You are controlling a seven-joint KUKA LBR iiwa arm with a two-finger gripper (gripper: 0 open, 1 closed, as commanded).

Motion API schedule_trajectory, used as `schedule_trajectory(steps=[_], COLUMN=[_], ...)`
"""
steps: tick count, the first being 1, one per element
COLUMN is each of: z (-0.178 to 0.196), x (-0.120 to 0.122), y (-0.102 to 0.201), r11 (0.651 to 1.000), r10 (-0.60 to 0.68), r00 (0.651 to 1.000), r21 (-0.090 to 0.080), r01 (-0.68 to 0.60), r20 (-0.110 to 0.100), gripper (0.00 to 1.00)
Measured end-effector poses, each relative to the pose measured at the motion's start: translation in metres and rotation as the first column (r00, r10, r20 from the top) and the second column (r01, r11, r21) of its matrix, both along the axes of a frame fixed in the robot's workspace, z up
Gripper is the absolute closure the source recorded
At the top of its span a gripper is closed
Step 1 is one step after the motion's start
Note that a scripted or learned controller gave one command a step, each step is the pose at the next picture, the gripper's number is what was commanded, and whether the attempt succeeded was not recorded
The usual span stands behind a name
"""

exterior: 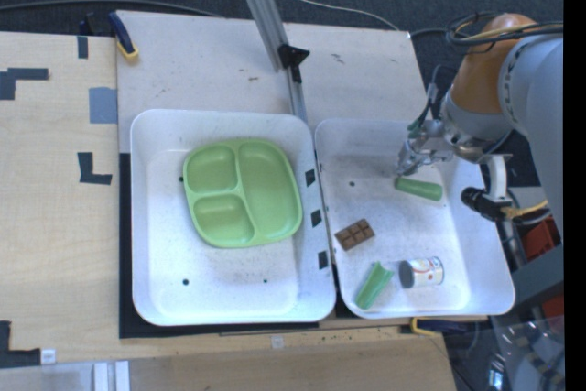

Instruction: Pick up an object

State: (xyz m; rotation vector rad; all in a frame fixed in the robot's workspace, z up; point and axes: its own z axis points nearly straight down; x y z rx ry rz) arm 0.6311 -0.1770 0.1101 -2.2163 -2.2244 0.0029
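- Green cylinder is the piece lying nearest your gripper: a smooth, matte, stubby roll resting on its side, long axis running left to right, in the upper half of the right bin.
- Your gripper hangs directly over the cylinder's left end, tip pointing down at the bin floor; you cannot tell from this slant whether it touches the cylinder, and nothing shows gripped in it.
- You cannot tell how the tool is set, spread or pressed together; the metal parts blur into one dark cluster.
- Your arm's grey casing with its glossy orange band comes in from the right above that bin.
- Right bin, shallow white plastic with a speckled floor, also holds a flat brown ridged block near the middle, a second green piece lying tilted near the front, and just beside it a small white can on its side with red marking and a dark end.
- Left bin, same white plastic, holds a light green tray plate with rounded corners and three moulded compartments, lying flat.
- Both bins sit edge to edge on the pale bench.
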Motion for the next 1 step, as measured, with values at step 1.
schedule_trajectory(steps=[1], z=[0.051], x=[-0.0061], y=[-0.0065], r11=[1.0], r10=[-0.002], r00=[1.0], r21=[-0.001], r01=[0.002], r20=[0.006], gripper=[1.0])
